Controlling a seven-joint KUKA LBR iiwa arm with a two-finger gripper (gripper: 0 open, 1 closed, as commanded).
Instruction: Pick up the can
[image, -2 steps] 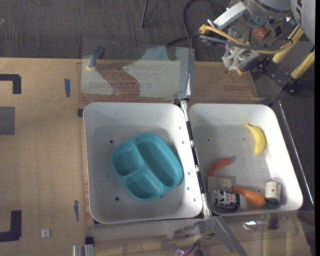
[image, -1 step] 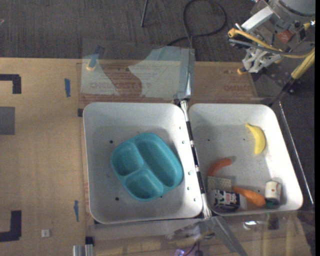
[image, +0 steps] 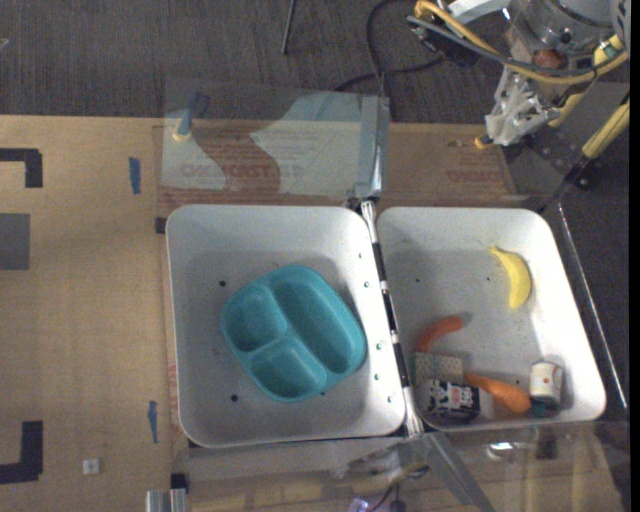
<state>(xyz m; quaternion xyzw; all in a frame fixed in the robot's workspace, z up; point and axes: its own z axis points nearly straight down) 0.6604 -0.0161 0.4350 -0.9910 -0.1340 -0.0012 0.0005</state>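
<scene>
The can (image: 545, 384) is seen at the near right corner of the right bin (image: 580, 300), touching a carrot (image: 503, 394) beside a small carton (image: 447, 396); a grasp could be spoiled by those crowding neighbours and the bin wall. The gripper (image: 516, 118) is held well apart, beyond the far rim, its state impossible to tell.

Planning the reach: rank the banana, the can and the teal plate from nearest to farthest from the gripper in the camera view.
1. banana, upper right of the right bin, closest below the gripper.
2. can, near-right corner of the right bin.
3. teal plate, in the left bin, farthest.
</scene>
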